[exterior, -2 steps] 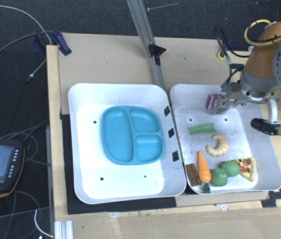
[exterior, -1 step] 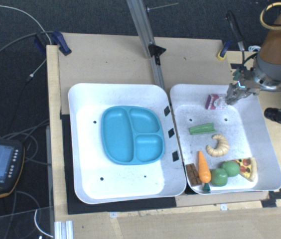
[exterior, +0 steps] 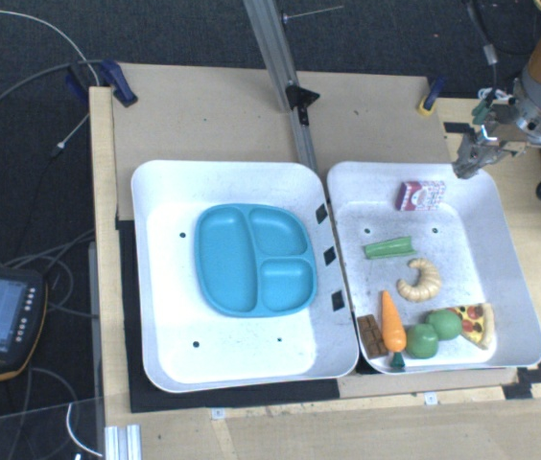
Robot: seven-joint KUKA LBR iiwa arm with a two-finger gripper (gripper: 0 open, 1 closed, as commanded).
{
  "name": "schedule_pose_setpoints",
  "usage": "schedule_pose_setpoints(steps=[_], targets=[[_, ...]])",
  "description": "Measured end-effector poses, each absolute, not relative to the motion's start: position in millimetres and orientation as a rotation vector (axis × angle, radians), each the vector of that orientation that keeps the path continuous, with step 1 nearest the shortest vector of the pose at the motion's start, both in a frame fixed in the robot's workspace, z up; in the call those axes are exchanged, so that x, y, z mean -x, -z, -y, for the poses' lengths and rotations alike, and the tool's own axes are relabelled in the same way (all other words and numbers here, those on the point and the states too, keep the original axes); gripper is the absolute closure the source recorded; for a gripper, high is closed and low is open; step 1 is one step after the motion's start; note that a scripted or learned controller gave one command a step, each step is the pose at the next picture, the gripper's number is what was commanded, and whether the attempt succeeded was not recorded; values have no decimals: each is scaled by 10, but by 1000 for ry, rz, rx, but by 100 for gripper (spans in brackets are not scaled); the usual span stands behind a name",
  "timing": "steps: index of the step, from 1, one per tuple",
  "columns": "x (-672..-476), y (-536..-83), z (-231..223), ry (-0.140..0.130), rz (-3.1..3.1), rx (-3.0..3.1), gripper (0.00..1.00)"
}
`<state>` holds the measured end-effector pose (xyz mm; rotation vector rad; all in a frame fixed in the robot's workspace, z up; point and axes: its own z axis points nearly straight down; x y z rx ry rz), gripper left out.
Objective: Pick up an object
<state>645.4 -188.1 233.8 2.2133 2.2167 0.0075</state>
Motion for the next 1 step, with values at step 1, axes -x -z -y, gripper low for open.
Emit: schedule_pose_setpoints(steps=[1], targets=[[-6463,-2368,1879,-3,-2220,-2217,100]])
